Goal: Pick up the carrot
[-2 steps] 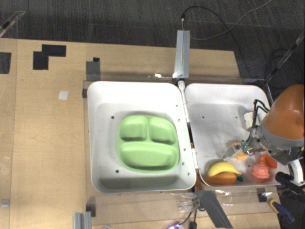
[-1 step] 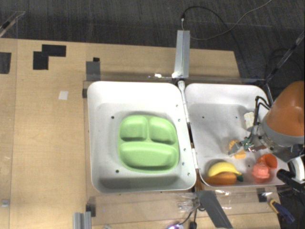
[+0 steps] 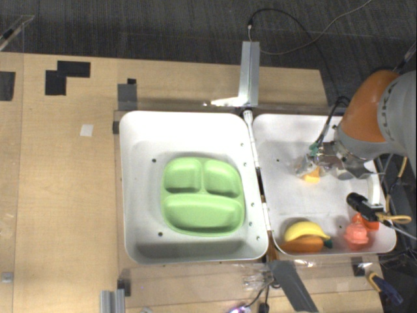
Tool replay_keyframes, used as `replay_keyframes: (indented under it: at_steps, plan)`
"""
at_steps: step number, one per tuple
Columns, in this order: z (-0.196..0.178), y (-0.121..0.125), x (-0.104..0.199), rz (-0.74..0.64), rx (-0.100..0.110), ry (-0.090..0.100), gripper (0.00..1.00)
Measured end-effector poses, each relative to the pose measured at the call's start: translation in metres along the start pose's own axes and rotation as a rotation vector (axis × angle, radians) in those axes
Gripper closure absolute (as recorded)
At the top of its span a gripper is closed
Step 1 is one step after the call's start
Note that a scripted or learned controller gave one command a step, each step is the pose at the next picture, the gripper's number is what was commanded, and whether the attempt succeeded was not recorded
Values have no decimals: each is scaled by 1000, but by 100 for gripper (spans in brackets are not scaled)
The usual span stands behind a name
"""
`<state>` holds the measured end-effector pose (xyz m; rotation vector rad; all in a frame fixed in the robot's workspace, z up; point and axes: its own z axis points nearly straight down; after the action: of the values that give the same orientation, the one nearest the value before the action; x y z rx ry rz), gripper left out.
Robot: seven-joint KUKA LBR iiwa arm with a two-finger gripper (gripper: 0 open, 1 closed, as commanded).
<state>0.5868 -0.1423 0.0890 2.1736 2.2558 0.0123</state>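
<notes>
- The grey arm (image 3: 397, 109) reached in from the right, its orange band (image 3: 366, 113) sitting above the wrist;
- the wrist angled down and leftward;
- the claw (image 3: 315, 163) hung low at the arm's left end, too small and blurred to read clearly.

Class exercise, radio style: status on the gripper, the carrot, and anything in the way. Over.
Gripper low in right bin, over a small yellow piece. Carrot at the bin's near edge, untouched. Banana lies against it.
</notes>
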Motion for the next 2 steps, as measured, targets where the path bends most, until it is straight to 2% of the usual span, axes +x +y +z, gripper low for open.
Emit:
replay_keyframes:
  at_steps: [1, 2]
  plan:
    - [-98, 83, 76, -265, 4, 1, 100]
    - [-114, 55, 147, -160, 6, 3, 100]
